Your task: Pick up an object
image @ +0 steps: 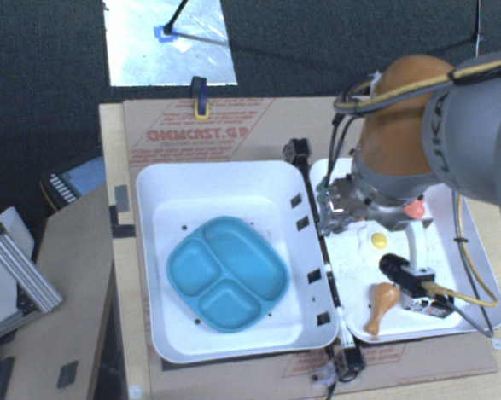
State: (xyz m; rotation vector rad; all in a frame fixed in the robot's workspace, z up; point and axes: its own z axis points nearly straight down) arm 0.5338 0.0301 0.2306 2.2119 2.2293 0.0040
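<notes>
**Item:** toy drumstick [379,305], tan. It is lying in the right bin [475,323] near the front wall, with the thick end toward the bin's middle and the thin end pointing at the front corner.

**Handling:** It is being judged light, stiff, smooth moulded plastic and not fragile. Some slipping is being expected on the rounded bulb. A hold across the narrow shank, or at the neck just below the bulb, is being judged the firmest.

**End effector** [411,252]: It is hanging over the right bin, close beside the drumstick. Whether it is apart or together cannot be told, and nothing is being seen clamped in it.

**Neighbours:** A toy fried egg [376,240] is lying near the bin's middle. A small red piece [415,210] is being partly hidden by the wrist.

**Left bin** [151,244]: A blue divided plate [228,273] is being carried flat on its floor.

**Surface:** The bin floors are white and smooth and the walls shallow, so a nudged piece is being expected to slide. Both bins are being borne on a cardboard sheet [194,132] laid over the bench [112,145].

**Room:** Dark carpet [37,81] is lying beyond the bench, with a silvery panel [169,38] on it.
</notes>
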